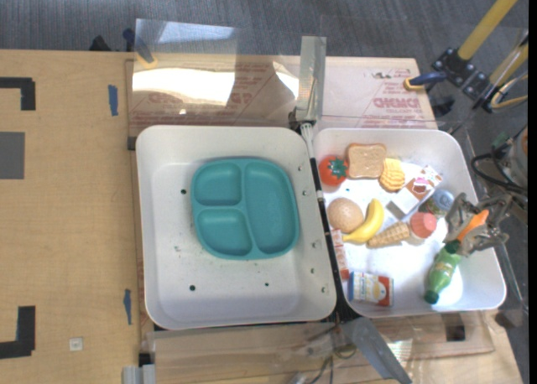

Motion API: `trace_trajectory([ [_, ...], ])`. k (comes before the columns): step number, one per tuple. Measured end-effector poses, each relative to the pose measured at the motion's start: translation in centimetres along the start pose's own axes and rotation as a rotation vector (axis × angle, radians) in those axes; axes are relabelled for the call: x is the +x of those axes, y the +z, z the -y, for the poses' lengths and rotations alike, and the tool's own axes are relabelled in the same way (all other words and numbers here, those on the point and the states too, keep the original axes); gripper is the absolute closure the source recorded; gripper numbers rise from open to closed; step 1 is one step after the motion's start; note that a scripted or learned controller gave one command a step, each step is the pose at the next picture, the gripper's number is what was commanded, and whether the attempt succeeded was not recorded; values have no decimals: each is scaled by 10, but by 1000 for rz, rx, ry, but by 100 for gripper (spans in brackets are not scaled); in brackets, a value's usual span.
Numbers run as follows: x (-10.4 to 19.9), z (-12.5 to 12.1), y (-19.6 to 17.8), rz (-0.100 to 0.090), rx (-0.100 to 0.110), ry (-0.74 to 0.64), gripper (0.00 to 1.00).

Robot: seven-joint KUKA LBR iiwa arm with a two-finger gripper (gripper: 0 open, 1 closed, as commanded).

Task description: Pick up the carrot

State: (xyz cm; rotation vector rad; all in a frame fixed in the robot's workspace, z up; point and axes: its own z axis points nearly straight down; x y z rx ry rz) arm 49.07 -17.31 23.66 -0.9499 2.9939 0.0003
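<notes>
The carrot is a small orange stick lying tilted at the right wall of the right bin. My gripper is right at it, its grey metal parts on both sides of the orange piece. The gripper is small and cluttered in this view, so I cannot make out its grip on the carrot. A green bottle lies just below and to the left of the gripper, almost touching it.
The right bin also holds a tomato, a bread slice, a banana, an ice-cream cone, a pink piece and a carton. A teal divided plate sits in the left bin.
</notes>
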Motion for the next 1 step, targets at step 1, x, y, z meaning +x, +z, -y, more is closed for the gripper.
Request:
trace_trajectory([
  [1,-39,-55,20,3,-1,64,100],
])
